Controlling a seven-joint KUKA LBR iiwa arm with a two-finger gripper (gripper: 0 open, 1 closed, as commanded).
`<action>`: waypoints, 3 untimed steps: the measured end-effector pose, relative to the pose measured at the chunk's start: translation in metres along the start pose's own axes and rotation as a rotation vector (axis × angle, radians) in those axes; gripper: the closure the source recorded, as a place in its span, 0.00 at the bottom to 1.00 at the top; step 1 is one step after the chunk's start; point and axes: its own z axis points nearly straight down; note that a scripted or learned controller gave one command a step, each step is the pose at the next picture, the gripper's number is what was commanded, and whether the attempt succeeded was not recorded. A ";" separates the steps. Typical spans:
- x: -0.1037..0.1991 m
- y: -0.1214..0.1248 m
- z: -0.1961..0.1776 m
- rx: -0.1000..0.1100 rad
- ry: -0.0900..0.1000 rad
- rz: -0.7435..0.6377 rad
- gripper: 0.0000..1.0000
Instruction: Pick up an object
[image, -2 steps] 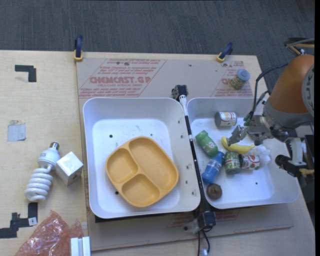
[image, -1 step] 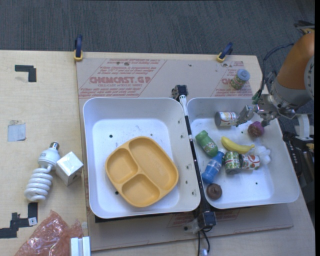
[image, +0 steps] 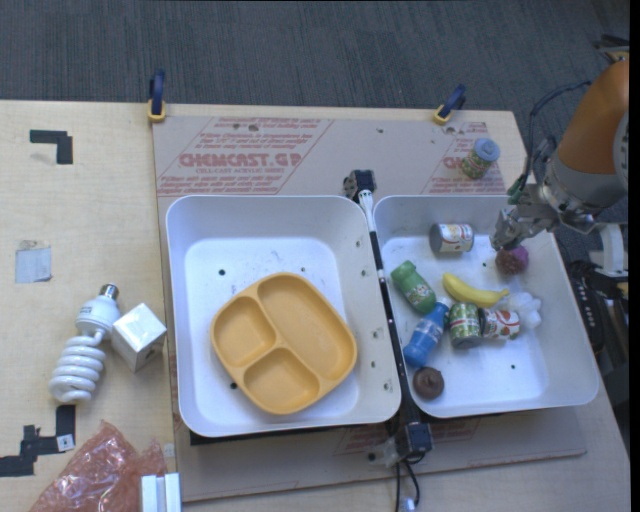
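Purple round object (image: 513, 260), small and dull, lies at the far right of the right white bin (image: 570, 370). Gripper (image: 507, 236) hangs just above it; fingers' state: cannot tell. Step: approach. Next move, by judgement: descend, straddle, close.

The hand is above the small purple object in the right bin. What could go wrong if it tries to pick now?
1. The purple object looks small and round, so it may roll out from under the hand.
2. It lies near the bin's right wall, which could block the hand.
3. The silver can and banana lie close by and might get bumped.
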 end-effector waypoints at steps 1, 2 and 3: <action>0.026 0.023 -0.010 0.001 0.002 0.003 1.00; 0.026 0.023 -0.020 0.000 0.000 0.001 1.00; 0.026 0.024 -0.030 -0.002 -0.001 -0.001 1.00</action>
